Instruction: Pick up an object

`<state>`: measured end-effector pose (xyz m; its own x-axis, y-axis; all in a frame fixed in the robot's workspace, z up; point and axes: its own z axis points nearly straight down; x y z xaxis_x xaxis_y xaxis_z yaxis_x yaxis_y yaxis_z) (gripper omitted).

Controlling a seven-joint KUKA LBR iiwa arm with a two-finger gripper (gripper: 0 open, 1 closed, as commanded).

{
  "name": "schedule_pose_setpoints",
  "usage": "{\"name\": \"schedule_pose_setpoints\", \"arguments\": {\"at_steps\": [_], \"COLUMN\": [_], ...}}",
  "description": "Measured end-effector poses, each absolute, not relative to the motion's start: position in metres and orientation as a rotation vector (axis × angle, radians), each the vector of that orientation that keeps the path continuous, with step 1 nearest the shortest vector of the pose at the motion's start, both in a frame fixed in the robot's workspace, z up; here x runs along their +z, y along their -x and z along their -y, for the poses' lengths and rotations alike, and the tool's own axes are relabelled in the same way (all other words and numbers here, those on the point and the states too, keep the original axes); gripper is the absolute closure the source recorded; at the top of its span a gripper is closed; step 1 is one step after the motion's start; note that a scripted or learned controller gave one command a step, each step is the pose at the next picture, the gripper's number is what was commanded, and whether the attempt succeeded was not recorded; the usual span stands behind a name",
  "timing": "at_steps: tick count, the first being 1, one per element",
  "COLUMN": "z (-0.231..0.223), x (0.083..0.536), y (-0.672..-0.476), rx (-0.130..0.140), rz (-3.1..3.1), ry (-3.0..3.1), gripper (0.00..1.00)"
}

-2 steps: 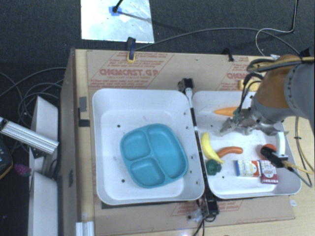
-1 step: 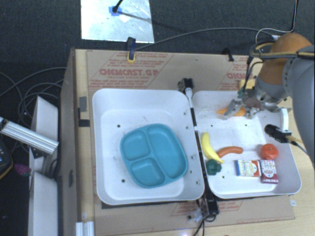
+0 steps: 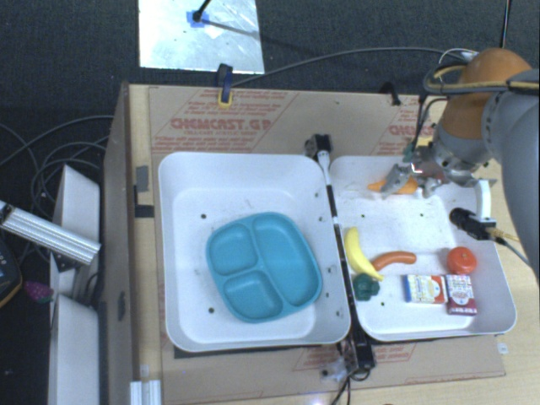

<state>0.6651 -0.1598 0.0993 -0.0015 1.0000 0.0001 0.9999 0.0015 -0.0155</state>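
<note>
Two white bins are set side by side on the bench, and the left bin (image 3: 181,226) is taken up by a blue divided plate (image 3: 263,266). The right bin (image 3: 498,306) is where the pickable stuff is kept: two small boxes (image 3: 439,291) near the front edge, a banana (image 3: 360,254), a sausage-looking piece (image 3: 393,260), a red-orange round thing (image 3: 461,261) and a small dark green lump (image 3: 366,288).

The arm (image 3: 494,99) is bent down over the far end of that bin, and the gripper (image 3: 411,178) is parked right at a small orange object (image 3: 395,181) (carrot-ish, hard to call). Whether the claw is apart or together can't be told, too much is blurred there.

So the approach-and-grasp step seems to be in hand. Next, a firm close on the orange piece and a straight lift would be needed, judged from here.
</note>
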Motion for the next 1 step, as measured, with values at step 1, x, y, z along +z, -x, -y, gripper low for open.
{"name": "schedule_pose_setpoints", "arguments": {"at_steps": [1], "z": [0.1706], "x": [0.0843], "y": [-0.6028], "rx": [0.0], "rz": [2.223], "ry": [2.221], "gripper": [0.0]}}
